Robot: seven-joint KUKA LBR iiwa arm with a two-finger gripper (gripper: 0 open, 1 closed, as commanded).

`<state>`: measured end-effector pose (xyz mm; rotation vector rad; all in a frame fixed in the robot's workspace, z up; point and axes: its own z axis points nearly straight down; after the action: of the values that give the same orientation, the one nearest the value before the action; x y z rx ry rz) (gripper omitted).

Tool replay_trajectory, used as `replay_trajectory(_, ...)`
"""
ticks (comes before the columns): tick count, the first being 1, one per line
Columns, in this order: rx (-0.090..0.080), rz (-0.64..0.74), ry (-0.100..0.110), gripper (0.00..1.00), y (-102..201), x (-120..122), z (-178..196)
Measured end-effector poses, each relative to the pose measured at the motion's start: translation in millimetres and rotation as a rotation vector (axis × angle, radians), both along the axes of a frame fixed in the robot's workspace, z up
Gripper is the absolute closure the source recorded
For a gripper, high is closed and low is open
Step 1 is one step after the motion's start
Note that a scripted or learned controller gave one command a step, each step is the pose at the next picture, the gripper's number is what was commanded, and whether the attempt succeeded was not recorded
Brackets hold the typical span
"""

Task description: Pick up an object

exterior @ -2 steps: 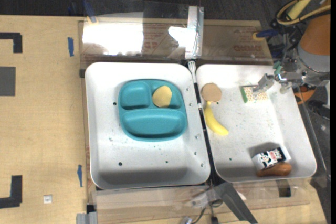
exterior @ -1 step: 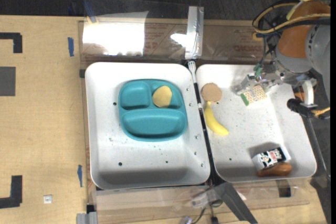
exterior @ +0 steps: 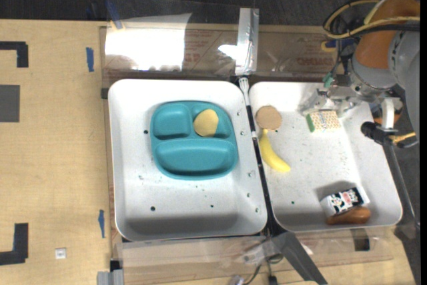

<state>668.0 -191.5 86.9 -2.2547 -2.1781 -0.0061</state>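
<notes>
My gripper (exterior: 330, 105) hangs over the back of the right bin (exterior: 373, 163), at the end of the grey arm with the orange band. Directly under it, touching or nearly touching it, is a small pale packet with a dotted pattern (exterior: 325, 121). A yellow banana (exterior: 272, 153) lies along the bin's left wall, with a round brown item (exterior: 269, 117) at its upper end. In the front right corner a black-and-white carton (exterior: 345, 199) leans on a brown roll-shaped item (exterior: 351, 215).
The left bin (exterior: 133, 197) holds a teal divided plate (exterior: 193, 160) with a round yellow item (exterior: 206, 122) in its upper right section. A clear plastic sheet and a metal post (exterior: 247, 43) stand behind the bins. Cables (exterior: 347, 17) loop near the arm.
</notes>
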Motion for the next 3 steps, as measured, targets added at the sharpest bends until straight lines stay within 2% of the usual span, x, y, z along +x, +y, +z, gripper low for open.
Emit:
replay_trajectory(1, -0.007, 0.334, -0.004, 0.00, -3.9, -48.0, -0.8)
replay_trajectory(2, -0.008, 0.162, -0.003, 0.00, 8.9, -0.6, -0.7)
replay_trajectory(3, -0.008, 0.283, -0.004, 0.00, 4.9, -55.6, -0.7)
